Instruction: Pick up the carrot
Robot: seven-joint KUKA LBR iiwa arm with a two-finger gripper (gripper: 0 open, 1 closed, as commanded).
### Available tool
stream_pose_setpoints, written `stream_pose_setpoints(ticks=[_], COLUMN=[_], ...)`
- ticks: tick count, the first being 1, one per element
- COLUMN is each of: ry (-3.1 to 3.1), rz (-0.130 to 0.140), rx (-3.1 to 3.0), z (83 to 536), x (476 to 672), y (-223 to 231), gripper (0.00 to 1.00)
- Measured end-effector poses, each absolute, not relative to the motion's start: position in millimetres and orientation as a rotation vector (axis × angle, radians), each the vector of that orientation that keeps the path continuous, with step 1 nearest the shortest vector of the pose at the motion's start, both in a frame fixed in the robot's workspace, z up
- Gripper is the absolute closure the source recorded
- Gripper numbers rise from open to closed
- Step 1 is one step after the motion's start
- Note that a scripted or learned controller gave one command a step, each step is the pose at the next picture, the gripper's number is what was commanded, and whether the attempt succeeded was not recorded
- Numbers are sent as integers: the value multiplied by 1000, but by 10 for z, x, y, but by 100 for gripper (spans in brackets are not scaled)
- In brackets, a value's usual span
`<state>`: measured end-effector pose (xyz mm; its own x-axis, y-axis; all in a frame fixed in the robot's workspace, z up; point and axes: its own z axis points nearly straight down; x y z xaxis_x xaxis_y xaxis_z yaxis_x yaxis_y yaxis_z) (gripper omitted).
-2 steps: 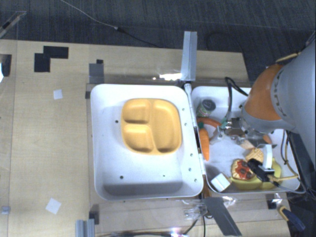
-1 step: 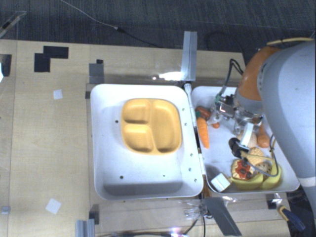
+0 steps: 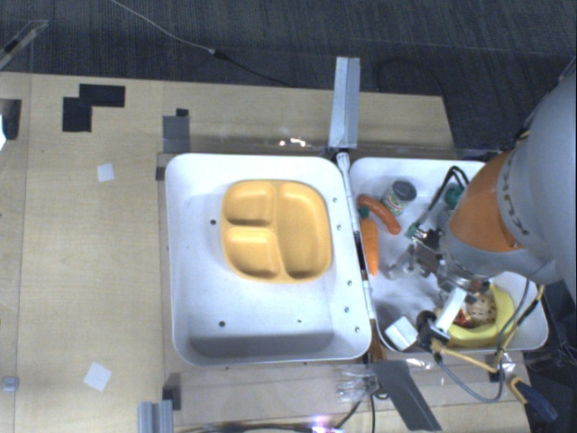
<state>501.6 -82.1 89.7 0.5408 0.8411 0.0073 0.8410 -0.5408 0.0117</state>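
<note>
Lying lengthwise down the right bin's left wall, the carrot sits left of the gripper, whose grip I cannot tell.

I see the carrot as a slim orange stick lying flat on the floor of the right-hand bin, tight along that bin's left wall. Its long axis runs nearly straight up and down in my view. Its upper end sits just below a red-orange sausage-shaped item, close to it; I cannot tell if they touch.
</note>
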Motion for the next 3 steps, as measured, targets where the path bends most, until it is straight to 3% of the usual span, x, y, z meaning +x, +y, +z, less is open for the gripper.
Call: stream_pose_setpoints(ticks=[1,2,3], ry=[1069,757,772], rz=[23,18,25], rx=[2949,3046,3040], z=[894,884,1008], x=[5081,5530,5551], y=[-1233,-830,-825], gripper=[0,0,100])
